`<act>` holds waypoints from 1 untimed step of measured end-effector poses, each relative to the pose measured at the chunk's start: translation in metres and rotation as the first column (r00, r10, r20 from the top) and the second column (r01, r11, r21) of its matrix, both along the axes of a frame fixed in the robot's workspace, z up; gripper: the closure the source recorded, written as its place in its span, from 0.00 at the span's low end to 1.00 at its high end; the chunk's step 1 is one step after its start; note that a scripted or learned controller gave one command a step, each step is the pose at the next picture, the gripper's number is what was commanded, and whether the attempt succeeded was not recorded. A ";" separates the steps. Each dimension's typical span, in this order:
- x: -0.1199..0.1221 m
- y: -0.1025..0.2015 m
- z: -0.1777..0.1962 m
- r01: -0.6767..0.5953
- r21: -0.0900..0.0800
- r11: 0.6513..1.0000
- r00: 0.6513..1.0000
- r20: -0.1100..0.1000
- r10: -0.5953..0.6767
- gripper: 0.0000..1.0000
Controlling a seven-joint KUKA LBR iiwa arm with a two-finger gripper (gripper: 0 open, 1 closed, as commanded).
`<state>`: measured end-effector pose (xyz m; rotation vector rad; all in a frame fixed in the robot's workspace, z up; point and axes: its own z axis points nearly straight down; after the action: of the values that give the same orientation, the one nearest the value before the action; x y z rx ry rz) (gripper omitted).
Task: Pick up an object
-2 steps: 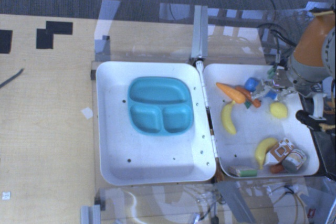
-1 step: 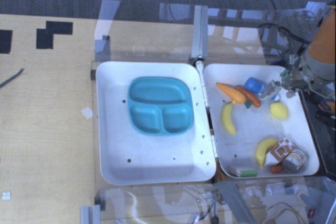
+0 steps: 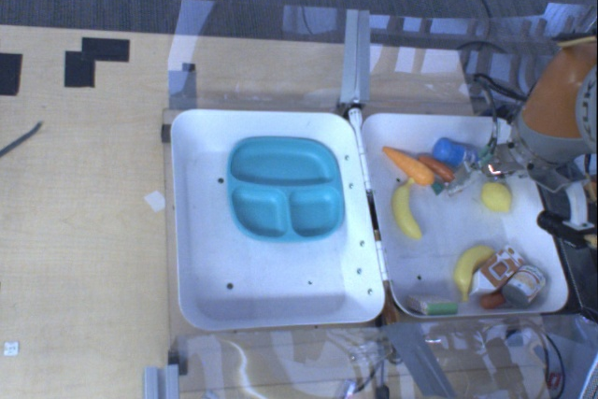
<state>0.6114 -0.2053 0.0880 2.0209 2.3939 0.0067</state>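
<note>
Green marker-like stick being left lying at right white bin's near rim. Gripper being lowered beside orange plastic carrot; finger state: cannot tell. Nothing being seen lifted.

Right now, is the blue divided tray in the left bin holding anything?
Empty. The blue tray lies flat in the left bin, and all three compartments show bare blue.

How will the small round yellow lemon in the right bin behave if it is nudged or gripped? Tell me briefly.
The small round yellow lemon looks rounded with no flat side, so a nudge would probably roll it across the right white bin. Its smooth, glossy skin may slip between fingers. It lies right beside the gripper, apart from the other items, so rolling seems unobstructed.
</note>
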 end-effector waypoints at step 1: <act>0.003 0.001 0.013 -0.002 0.001 1.000 1.000 0.007 0.002 1.00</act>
<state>0.6142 -0.2038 0.1010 2.0150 2.3924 0.0145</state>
